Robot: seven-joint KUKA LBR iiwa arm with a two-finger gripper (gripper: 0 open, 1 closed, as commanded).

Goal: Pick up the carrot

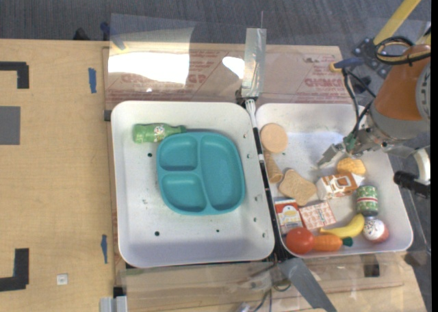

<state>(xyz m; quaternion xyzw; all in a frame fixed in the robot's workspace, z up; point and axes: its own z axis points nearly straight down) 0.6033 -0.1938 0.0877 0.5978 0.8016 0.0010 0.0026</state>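
Two white bins on the table [55,167], side by side. In the left bin [130,235]: one green bottle [156,132] lying flat at ten o'clock, touching the edge of one teal divided plate [202,172] with three compartments, all bare. In the right bin [397,235], a crowded heap: one round tan disc [274,137] at eleven o'clock, one pale stick-shaped piece [273,167] just below it, one slice of toast [298,185] near centre, two small cartons [288,216] side by side at six o'clock, one more little carton [340,184] toward three o'clock beside one orange-yellow lump [351,165], one small can [367,200], one banana [351,226], one white ball [376,230] at four o'clock. Down at six o'clock, pressed to the near wall: one red tomato [299,239] and, touching it on the right, one carrot [328,243], lying flat just under the banana. Gripper [335,153] up at two o'clock of that bin, well apart from the carrot, fingers [327,157] spread apart and empty. Likely trouble ahead: a descent catching the banana or tomato instead, given how tightly both hem the carrot; fingers striking the near wall; the smooth, tapered carrot rolling or squirting out of a pinch.
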